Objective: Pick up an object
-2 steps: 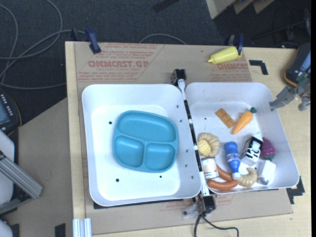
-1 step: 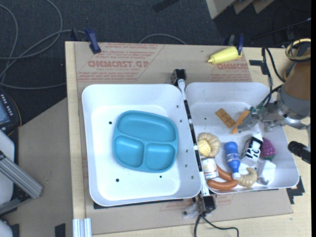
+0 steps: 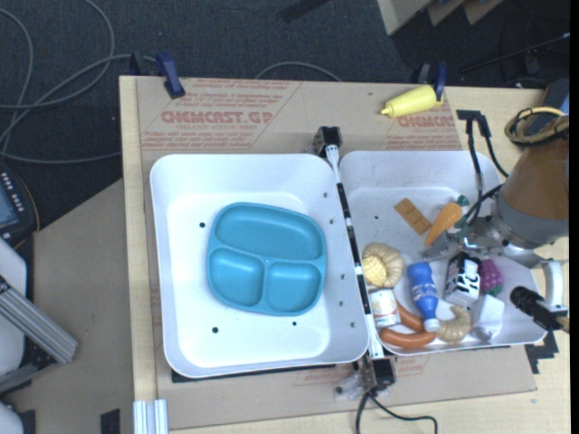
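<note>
Lower right bin [image 3: 425,163]: sausage [image 3: 407,336], blue bottle [image 3: 422,291], corn [image 3: 381,264], carrot [image 3: 443,222], grapes [image 3: 491,277] clustered at its lower edge. End effector [image 3: 468,247] lowered among them, right of frame; its opening cannot be told. Left bin [image 3: 181,206]: blue tray [image 3: 265,258].

Over in the right bin [image 3: 398,165] lies a jumble of small toys. A tan waffle piece [image 3: 412,215] sits beside an orange carrot [image 3: 443,221], both tilted. Below them a yellow corn cob [image 3: 381,264] rests near the bin's left wall, next to a blue bottle [image 3: 422,290] lying slantwise. A red-orange sausage [image 3: 407,337] lies along the front edge, and purple grapes [image 3: 491,277] sit further right.
</note>
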### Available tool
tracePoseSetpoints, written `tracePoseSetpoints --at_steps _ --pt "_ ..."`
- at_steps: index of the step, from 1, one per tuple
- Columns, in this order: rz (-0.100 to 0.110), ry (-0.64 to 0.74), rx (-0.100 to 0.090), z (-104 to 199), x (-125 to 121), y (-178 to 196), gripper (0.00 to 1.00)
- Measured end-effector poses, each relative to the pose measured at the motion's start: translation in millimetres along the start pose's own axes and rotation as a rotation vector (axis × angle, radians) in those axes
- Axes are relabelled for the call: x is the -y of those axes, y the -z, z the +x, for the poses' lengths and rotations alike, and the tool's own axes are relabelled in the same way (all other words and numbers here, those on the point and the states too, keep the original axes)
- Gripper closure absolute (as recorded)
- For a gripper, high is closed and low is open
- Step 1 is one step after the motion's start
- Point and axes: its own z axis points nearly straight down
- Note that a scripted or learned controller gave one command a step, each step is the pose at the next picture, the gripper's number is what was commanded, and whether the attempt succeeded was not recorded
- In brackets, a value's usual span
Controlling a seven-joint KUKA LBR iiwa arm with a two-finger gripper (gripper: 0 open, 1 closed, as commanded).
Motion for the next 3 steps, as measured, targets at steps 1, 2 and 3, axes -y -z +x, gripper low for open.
tracePoseSetpoints --at_steps 1,2,3 --pt "0.008 0.001 -0.003 8 -49 -3 0.00" --pt "0.009 -0.004 0.003 58 -1 -1 0.00" --pt "0.006 -0.002 0.001 9 -76 -3 0.00"
